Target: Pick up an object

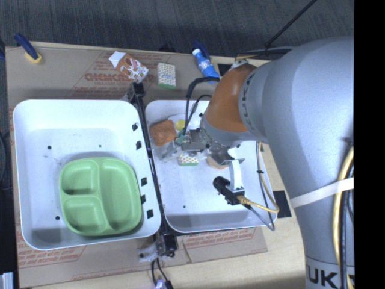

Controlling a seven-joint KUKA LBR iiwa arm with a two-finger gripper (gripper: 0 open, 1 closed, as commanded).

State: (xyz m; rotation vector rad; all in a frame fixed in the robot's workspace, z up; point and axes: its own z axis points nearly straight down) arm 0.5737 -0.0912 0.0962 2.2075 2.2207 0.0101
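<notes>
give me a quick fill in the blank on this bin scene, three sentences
1. The green tray lies in the ____ bin.
2. That tray has ____ compartments.
3. The claw is over the ____ bin, near a brown object.

Missing words: left; three; right

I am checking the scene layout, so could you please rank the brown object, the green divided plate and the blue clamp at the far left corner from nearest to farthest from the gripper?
From the gripper:
1. Brown object, just to its left, same bin.
2. Green divided plate, in the left bin.
3. Blue clamp, at the bench's upper left corner.
</notes>
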